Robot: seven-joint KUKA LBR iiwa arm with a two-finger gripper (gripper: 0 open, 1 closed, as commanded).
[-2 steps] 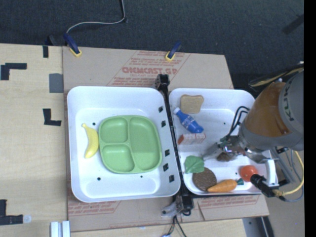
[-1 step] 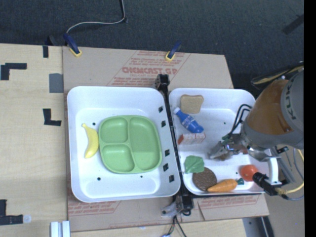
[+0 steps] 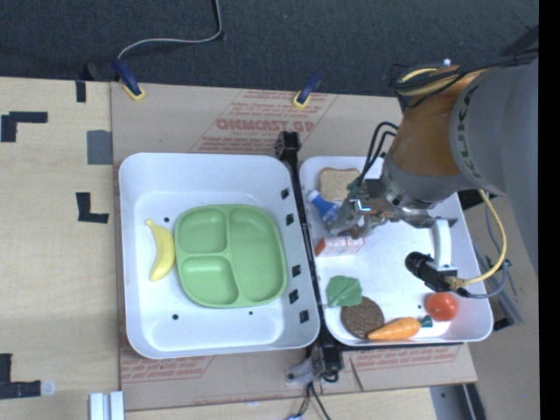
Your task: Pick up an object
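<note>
— While I hang over the far left corner of the right bin [image 3: 464, 326], which thing would you take?

— My gripper [image 3: 357, 214] is low over a small clutter by the bin's left wall: a blue bottle [image 3: 322, 206], a slice of bread [image 3: 337, 183] at the far edge, and a red-and-white packet [image 3: 339, 246] just nearer. I judge the bottle stiff and light but smooth, so I would pinch it across its body. The packet looks flat and soft, and harder to get under.

— Are your jaws open, and do they hold anything?

— I cannot tell; my wrist hides them, and I see nothing held.

— And the rest?

— The carrot [image 3: 394, 328], tomato [image 3: 442, 305], cookie [image 3: 360, 316] and leaf [image 3: 344, 290] lie along the near edge.
</note>
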